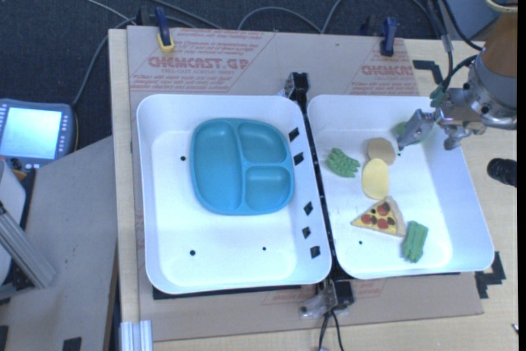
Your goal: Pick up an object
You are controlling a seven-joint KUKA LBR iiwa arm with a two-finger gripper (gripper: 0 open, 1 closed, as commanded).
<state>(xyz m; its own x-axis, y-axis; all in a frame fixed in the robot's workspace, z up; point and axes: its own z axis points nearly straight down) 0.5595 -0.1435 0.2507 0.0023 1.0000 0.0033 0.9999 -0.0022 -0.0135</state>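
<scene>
Hovering over the right bin [460,177] near its upper right edge, the gripper [429,130] is seen with fingers spread and nothing held. The nearest object, a tan round piece [380,150], lies just down-left. Much of the arm is cut off.

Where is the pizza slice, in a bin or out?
In: the pizza slice lies flat on the right bin's floor, beside a green toy.

arm [501,53]: cut off at right edge | green item [403,128] behind pincer [433,131]: mostly hidden, unidentifiable
</scene>
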